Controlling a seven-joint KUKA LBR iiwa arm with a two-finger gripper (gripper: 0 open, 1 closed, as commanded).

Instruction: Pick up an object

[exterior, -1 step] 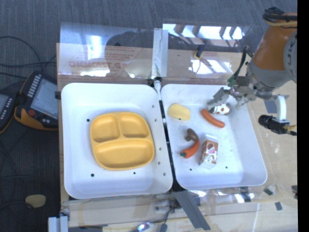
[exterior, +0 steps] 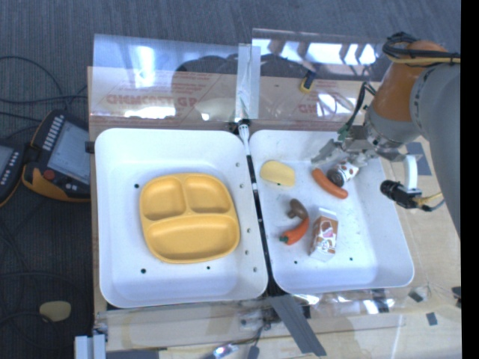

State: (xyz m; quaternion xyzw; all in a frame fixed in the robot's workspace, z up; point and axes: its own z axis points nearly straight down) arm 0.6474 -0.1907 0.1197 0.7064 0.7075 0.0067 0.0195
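My gripper (exterior: pixel 343 158) hangs low over the far right part of the right bin (exterior: pixel 382 260), just above a red sausage (exterior: pixel 330 183) and a small dark and white round thing (exterior: pixel 349 173). Whether it touches either one is unclear. A yellow lemon-like piece (exterior: pixel 278 173) lies to the left of the gripper. Nearer the front are a brown piece (exterior: pixel 297 209), an orange carrot (exterior: pixel 296 232) and a small brown carton (exterior: pixel 324 235).
The left bin (exterior: pixel 120 275) holds a yellow divided plate (exterior: pixel 190 217). A clear plastic wall (exterior: pixel 247 81) stands behind both bins. A handheld controller (exterior: pixel 56 155) lies on the floor at the left. The grey arm (exterior: pixel 441 118) with its orange band (exterior: pixel 404 77) reaches in over the right edge.
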